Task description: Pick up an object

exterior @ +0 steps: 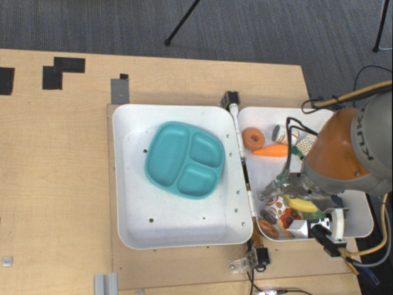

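Two shallow white bins sit side by side on the light wooden desk. The left bin holds a teal divided plate, lying flat near its centre with three compartments facing up. The right bin carries a scatter of small items. Near its far left corner lies an orange ring-shaped toy, like a doughnut, and just beside it, toward the near side, an orange carrot lies on its side with its tip pointing at the left wall.

The grey arm with the orange band reaches in from the right and hangs over the middle of the right bin, hiding much of its floor. The gripper is low among the clutter in the near half of that bin; whether its jaws are wide or narrow cannot be told, as wrist and objects crowd together there. Just beside it lies a yellow banana, and toward the near left corner are a red-and-white printed packet and a brown rounded piece against the bin's edge. Nothing is clearly seen gripped.

On the desk, black tape marks lie far left, and a small clear clip rests near the front edge below the bins.
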`<state>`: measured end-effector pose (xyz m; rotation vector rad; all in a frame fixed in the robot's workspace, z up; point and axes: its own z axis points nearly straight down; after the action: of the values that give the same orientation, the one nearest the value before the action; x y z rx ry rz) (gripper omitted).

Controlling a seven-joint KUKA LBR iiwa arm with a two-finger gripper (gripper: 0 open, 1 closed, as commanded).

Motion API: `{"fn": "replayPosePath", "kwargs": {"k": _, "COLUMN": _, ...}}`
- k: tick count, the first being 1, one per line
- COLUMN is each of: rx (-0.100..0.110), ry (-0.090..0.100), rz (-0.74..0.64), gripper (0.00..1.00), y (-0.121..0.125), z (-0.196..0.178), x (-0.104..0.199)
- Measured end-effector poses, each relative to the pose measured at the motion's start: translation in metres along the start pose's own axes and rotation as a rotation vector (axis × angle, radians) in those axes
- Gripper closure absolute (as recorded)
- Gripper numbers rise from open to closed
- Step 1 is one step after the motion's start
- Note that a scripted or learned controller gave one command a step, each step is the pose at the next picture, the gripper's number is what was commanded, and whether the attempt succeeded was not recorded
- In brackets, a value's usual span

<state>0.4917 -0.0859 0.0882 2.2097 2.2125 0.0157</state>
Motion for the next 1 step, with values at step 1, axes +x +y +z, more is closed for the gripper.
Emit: {"fn": "replayPosePath", "kwargs": {"k": 1, "rx": -0.001, "ry": -0.002, "rz": 0.002, "gripper": 0.0, "y": 0.0, "z": 0.0001, "x": 0.0018}}
